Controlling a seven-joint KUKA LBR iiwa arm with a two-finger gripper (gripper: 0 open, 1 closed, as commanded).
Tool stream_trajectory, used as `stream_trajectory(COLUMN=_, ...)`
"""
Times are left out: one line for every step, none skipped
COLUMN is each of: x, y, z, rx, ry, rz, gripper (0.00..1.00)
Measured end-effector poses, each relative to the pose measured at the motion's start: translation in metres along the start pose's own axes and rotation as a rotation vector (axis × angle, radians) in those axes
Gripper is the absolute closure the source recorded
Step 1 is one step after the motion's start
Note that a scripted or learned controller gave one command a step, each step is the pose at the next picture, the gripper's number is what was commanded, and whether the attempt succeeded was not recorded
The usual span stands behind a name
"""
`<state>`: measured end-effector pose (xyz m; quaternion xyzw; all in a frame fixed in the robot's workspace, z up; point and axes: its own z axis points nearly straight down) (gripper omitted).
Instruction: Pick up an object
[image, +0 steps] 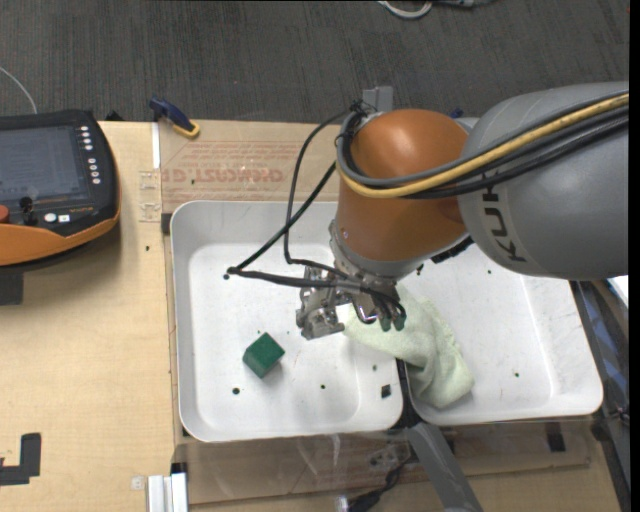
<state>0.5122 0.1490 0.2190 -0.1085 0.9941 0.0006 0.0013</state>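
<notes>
Hidden & cut-off bits, all relative to the arm (420, 190)

Arm's orange band covers the bins' shared middle & far rims; pale cloth (420, 345) partly tucked under the gripper (345, 312), finger state unclear. Arm cut off at right edge; teach pendant (50, 185), far left of arm, cut by left edge.

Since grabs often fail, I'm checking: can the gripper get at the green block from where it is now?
Probably yes. The green block lies alone on the bare floor of the left bin, nothing on or against it. The gripper hangs just to its right, over the pale cloth draped across the bins' divide.
</notes>
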Motion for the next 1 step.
stream_trajectory(x=0.0284, y=0.0065, z=0.1218, rx=0.0, ry=0.004, rz=-0.068, gripper=1.0)
